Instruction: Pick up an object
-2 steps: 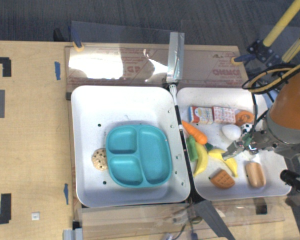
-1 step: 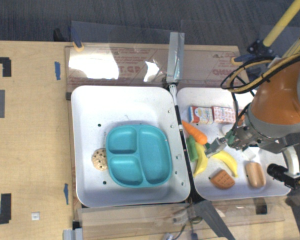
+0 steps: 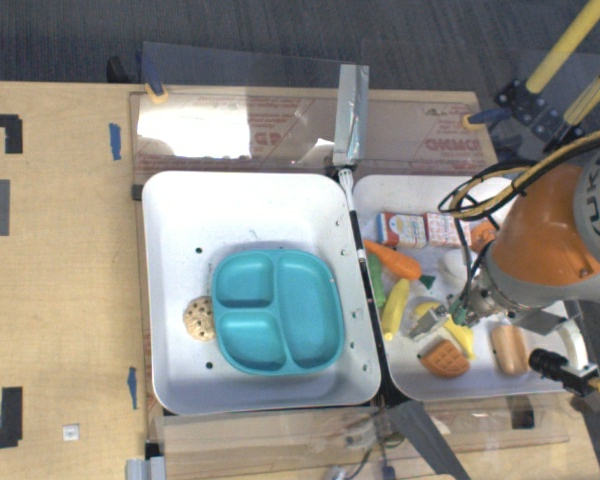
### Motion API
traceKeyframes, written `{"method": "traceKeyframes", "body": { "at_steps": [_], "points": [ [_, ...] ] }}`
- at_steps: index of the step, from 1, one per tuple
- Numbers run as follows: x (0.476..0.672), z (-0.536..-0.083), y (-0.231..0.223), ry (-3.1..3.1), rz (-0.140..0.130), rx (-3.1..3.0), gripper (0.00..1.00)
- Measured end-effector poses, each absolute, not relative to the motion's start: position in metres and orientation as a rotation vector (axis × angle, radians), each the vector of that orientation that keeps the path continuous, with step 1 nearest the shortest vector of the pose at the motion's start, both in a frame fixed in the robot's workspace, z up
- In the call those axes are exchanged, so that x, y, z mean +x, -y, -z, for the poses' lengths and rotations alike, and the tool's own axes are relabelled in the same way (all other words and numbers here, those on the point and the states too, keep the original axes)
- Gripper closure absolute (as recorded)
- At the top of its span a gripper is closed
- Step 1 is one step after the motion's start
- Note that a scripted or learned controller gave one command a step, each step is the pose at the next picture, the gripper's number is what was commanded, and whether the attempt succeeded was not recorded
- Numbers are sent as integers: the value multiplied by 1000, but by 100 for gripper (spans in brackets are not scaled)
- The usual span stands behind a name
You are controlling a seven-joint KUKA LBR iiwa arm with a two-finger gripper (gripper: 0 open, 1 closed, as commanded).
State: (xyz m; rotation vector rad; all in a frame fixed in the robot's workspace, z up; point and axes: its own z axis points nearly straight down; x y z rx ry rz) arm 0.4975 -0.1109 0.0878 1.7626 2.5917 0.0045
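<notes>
The right bin holds several toy foods. A pink and white carton lies at the back, with an orange carrot in front of it. A yellow corn cob lies beside the bin's left wall. Near the front are an orange wedge, a yellow piece and a tan roll. My gripper is low in this bin, between the corn cob and the yellow piece and just above the orange wedge. The arm's orange band hides the bin's right part.
The left bin holds a teal divided plate with a speckled cookie against its left edge. A clear plastic sheet stands behind the bins. Black and yellow cables loop over the right bin's back.
</notes>
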Motion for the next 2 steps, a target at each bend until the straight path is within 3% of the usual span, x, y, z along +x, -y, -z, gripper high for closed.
{"method": "traceKeyframes", "body": {
  "at_steps": [1,2],
  "points": [
    [499,-99,110,-2586,-9,1760,100],
    [568,-188,33,-2547,-11,1830,100]
  ]
}}
